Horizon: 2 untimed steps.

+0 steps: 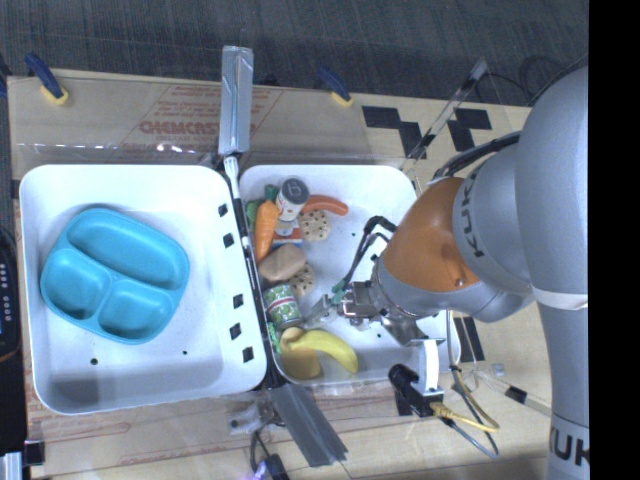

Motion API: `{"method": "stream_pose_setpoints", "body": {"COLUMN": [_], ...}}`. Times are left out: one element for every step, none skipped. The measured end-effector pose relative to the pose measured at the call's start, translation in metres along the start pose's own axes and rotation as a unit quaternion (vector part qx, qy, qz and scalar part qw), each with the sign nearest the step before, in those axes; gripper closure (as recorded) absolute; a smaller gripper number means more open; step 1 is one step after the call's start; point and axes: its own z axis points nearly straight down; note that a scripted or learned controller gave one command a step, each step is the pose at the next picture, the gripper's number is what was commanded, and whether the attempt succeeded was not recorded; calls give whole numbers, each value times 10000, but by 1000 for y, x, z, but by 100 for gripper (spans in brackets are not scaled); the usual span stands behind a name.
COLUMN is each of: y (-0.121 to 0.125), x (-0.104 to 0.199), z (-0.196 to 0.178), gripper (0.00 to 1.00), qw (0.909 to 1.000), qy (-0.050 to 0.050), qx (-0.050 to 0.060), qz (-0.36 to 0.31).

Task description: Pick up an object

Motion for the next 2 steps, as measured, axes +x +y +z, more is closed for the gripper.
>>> {"method": "stream_pose_setpoints", "body": {"y": [0, 0], "x": [0, 0], "z": [0, 0], "gripper": [0, 0], "qw": [10000, 10000], "qy": [-2, -2], "qx": [-1, -1], "qz": [-2, -3]}}
